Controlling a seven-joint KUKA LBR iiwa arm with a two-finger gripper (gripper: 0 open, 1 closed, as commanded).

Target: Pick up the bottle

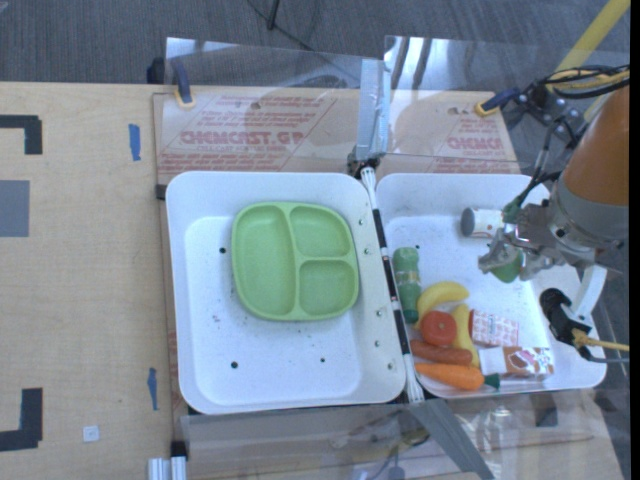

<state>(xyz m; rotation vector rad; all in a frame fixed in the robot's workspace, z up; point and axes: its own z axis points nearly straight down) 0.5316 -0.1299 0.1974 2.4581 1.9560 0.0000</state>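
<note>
Green bottle (406, 280) lying untouched by right bin's (440, 190) left wall; pincer (503, 256) hovering well apart; pincer state — cannot tell. Grasp and lift both remaining.

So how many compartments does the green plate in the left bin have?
3. The green divided plate has one long compartment down its left side, one at upper right and one at lower right. None looks hidden.

Plate (295, 260) in left bin (190, 298); bottle (406, 273), perhaps upright, in right bin (440, 193) (beside divider).
</note>
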